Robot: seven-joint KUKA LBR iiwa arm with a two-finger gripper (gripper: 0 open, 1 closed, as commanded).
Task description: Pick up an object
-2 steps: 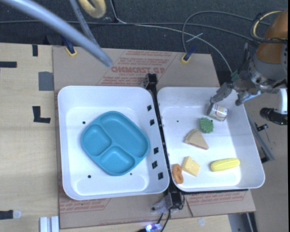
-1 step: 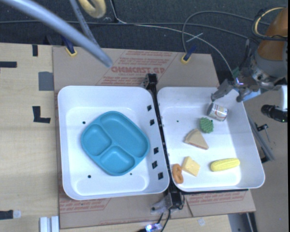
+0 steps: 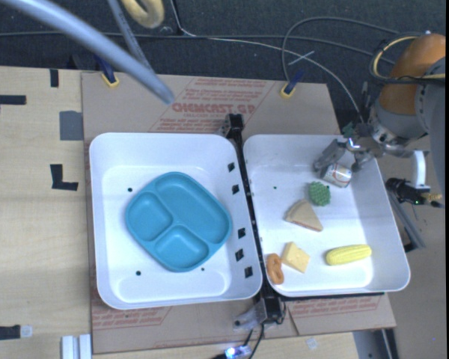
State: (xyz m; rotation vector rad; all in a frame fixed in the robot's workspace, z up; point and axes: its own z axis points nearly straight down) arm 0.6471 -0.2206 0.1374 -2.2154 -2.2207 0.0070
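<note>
My gripper hangs over the back right part of the right bin, reaching in from the right. Just below it lies a small green broccoli piece. A tan wedge lies a little nearer the front. A yellow cheese cube and a small orange piece sit by the bin's front left corner. A yellow corn cob rests at the front right. I see nothing between the fingers.
The left bin holds a blue divided plate. A black divider runs between the two bins. Cables cross the dark area behind the bench. A grey pole slants across the top left.
</note>
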